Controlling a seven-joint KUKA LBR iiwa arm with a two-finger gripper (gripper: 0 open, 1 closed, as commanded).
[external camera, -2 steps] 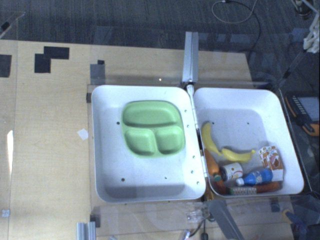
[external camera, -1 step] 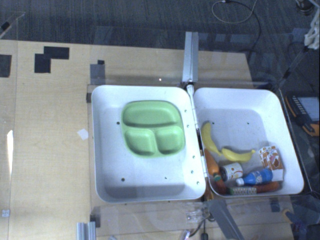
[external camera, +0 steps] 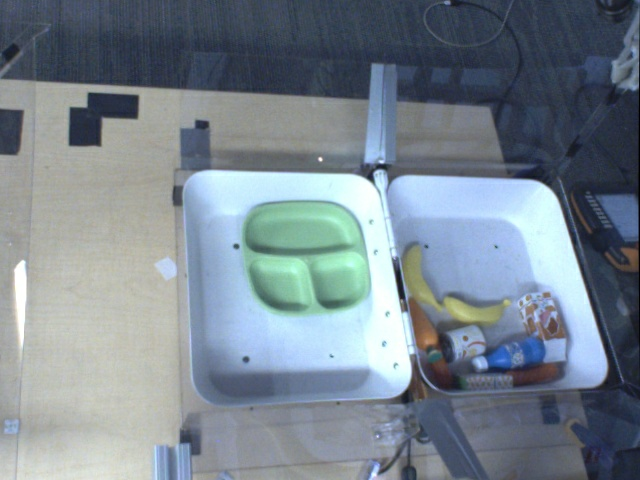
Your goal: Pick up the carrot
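The carrot [external camera: 422,328] looks like the orange, elongated thing lying along the left wall of the right bin [external camera: 520,208], near its front corner. It lies just below the lower end of a yellow banana [external camera: 445,300] and touches a small can [external camera: 463,344] on its right. Part of its lower end is hidden among the other items.
Packed in the right bin's front corner are a blue and white bottle [external camera: 512,356], a snack packet [external camera: 541,320] and a long red-orange item [external camera: 525,375] along the front wall. A green divided tray [external camera: 305,256] lies in the left bin [external camera: 215,298].
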